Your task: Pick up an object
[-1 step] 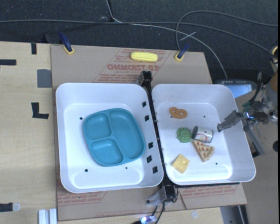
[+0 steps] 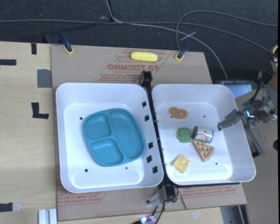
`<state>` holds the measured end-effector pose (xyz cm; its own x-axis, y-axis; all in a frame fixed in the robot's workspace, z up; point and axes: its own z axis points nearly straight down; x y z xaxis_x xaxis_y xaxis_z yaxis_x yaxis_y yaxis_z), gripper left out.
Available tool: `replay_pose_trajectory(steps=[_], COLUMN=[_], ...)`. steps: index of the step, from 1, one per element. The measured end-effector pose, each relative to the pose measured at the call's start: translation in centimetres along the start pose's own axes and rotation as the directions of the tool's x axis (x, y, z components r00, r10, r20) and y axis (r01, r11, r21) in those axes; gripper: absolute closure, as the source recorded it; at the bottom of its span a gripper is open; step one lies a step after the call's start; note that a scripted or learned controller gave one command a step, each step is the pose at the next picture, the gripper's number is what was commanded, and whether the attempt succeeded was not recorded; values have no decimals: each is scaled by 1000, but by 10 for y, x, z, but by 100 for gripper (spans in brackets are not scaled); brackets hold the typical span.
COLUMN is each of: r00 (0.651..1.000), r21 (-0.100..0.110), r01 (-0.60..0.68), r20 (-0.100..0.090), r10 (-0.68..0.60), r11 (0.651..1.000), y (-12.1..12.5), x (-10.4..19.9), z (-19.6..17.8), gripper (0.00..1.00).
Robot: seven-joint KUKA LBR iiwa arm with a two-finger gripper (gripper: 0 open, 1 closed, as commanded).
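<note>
end effector (image 2: 226, 122): over right edge of white plastic right bin (image 2: 238, 139); grip state cannot tell
small silver can (image 2: 203, 136): inside right bin, centre

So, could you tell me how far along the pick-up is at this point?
Nothing looks done yet. The gripper sits at the right bin's right edge, with nothing visible in it. The pretzel, broccoli, can, pizza slice and cheese all lie on the bin floor. Reaching, grasping and lifting remain.
</note>
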<state>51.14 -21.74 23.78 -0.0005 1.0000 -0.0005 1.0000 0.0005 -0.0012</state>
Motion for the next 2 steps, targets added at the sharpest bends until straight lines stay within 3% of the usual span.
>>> replay_pose_trajectory(steps=[2], r00=[1000], r21=[4], r01=[0], r20=[-2], r10=[0], r11=[1000], y=[-8], x=[-4], z=[125], gripper=[0])
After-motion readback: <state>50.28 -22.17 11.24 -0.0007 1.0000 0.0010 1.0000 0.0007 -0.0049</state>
